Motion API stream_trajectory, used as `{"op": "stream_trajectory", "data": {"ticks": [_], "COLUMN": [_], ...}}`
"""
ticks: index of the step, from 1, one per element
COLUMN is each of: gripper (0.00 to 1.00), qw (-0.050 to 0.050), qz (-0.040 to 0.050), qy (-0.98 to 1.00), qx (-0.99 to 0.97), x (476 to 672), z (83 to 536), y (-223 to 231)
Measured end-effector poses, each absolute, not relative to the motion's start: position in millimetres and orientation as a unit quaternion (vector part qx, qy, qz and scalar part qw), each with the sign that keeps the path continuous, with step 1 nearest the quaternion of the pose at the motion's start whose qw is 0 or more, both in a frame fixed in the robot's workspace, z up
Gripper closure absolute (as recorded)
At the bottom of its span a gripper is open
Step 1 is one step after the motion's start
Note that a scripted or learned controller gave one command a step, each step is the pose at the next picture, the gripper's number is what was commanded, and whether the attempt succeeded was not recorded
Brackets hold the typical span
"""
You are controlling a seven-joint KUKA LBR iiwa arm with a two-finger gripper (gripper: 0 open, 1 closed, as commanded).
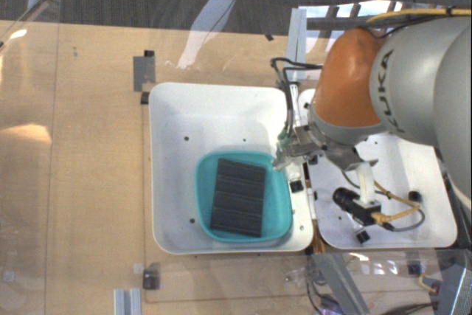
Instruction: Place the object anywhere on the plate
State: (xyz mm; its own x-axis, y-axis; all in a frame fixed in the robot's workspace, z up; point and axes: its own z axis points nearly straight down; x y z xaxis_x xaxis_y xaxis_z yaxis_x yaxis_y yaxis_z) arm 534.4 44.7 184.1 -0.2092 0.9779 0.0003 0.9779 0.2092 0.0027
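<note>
A teal plate point(203, 172) sits in the front half of the left bin point(173, 122). On it lies a dark grey ridged rectangular block point(238, 197), flat, its long side running front to back and covering most of the plate's middle. My gripper point(288, 154) hangs at the divider between the two bins, just beyond the plate's far right corner and apart from the block. Nothing shows in its grasp. The grey arm with its orange band point(352, 88) covers the far part of the right bin.
The right bin point(428, 232) lies under the arm, with a small black piece point(361, 236) near its front wall. Bare white floor fills the far half of the left bin. Wooden bench surrounds both bins.
</note>
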Motion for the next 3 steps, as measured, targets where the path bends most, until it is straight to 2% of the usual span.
{"op": "stream_trajectory", "data": {"ticks": [1,2,3], "gripper": [0.00,0.00,0.00], "qw": [0.001,0.004,0.007], "qz": [0.0013,0.0032,0.0040], "qy": [0.777,0.766,0.792], "qx": [0.629,0.643,0.610], "x": [534.5,606.0,657.1], "z": [184,251,423], "y": [44,14,-42]}}
